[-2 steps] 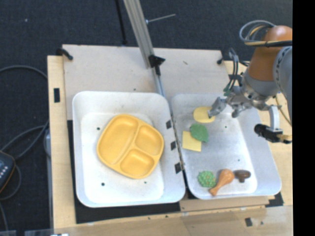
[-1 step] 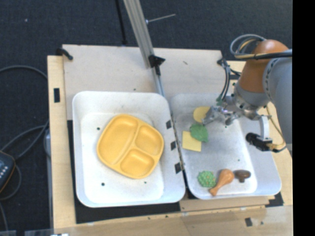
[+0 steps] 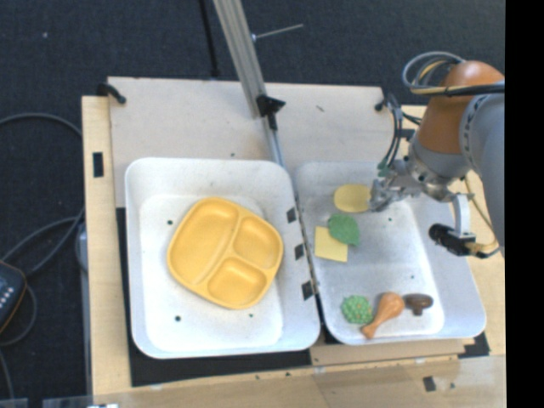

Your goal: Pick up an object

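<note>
**Gripper down by the yellow disc**

The yellow disc (image 3: 350, 198) lies at the far end of the right bin (image 3: 442, 304). My gripper (image 3: 380, 195) sits just to its right; I cannot tell its state. Nearer lie a green leaf (image 3: 344, 229), a yellow square (image 3: 331, 246), broccoli (image 3: 356, 308), a drumstick (image 3: 382, 312) and a mushroom (image 3: 417, 302). A yellow tray (image 3: 224, 251) rests in the left bin (image 3: 153, 313).

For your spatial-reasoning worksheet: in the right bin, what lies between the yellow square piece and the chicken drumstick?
In the camera view, only bare white bin floor lies between the yellow square and the drumstick; the green broccoli sits just left of that line.
</note>
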Controlling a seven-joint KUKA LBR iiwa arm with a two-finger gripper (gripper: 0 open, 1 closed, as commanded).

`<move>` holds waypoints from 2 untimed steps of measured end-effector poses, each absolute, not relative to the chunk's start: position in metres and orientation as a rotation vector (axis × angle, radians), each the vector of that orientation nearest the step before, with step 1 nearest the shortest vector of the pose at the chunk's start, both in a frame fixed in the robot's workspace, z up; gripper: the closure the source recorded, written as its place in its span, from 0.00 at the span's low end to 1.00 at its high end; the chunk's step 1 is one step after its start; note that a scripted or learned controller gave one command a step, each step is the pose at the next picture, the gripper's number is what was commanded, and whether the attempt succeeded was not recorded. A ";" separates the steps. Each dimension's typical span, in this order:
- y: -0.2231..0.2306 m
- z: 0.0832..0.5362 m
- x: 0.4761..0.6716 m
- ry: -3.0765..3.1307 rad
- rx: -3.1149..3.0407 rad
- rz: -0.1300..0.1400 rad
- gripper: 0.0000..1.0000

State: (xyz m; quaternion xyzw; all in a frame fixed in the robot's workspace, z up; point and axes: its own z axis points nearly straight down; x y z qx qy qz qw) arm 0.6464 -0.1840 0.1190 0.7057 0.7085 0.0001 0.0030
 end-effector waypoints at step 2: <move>-0.187 0.213 0.655 2.220 2.213 0.005 1.00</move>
